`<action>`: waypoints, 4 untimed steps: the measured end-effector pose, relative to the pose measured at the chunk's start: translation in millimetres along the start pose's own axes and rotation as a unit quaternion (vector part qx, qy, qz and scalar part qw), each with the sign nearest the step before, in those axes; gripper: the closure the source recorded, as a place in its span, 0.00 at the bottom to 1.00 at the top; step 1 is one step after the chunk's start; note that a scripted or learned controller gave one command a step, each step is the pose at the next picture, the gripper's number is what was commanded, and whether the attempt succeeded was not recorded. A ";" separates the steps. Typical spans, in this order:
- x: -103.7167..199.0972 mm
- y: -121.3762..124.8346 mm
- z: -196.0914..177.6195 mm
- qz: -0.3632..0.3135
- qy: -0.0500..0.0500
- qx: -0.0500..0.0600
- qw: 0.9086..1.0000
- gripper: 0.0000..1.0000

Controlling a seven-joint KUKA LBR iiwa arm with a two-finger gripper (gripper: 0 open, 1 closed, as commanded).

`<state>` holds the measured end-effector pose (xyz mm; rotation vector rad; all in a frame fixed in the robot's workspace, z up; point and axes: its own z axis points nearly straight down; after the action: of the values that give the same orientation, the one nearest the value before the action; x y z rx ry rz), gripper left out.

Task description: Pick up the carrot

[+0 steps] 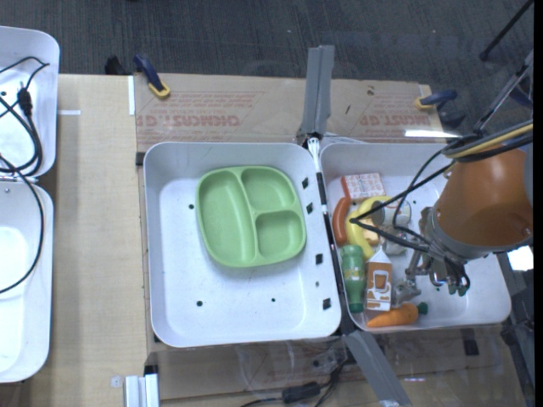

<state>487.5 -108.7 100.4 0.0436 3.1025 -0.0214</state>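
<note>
Claw [413,288] we log over the right bin [488,310], grip state we cannot tell, left bin [170,253] with green divided plate [251,216], carrot [394,316] lengthwise along right bin's near wall, leafy end rightward, green bottle [352,276] just beside.

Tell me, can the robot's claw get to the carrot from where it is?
Probably yes. The carrot lies bare at the near edge of the right bin, nothing on top, and the claw hangs just above it.
</note>
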 end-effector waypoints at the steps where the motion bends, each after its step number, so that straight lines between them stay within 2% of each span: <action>1: -4.4 3.8 -1.4 -0.124 -0.003 -0.001 0.992 0.00; 2: -52.4 -24.4 10.5 -0.162 0.016 -0.010 0.987 0.00; 3: -54.5 -39.5 -64.2 -0.089 0.016 -0.009 0.996 0.00; 4: -9.2 -47.1 2.2 -0.095 0.007 -0.006 0.995 0.00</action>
<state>495.4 -156.1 99.2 -0.2521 3.1071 -0.0076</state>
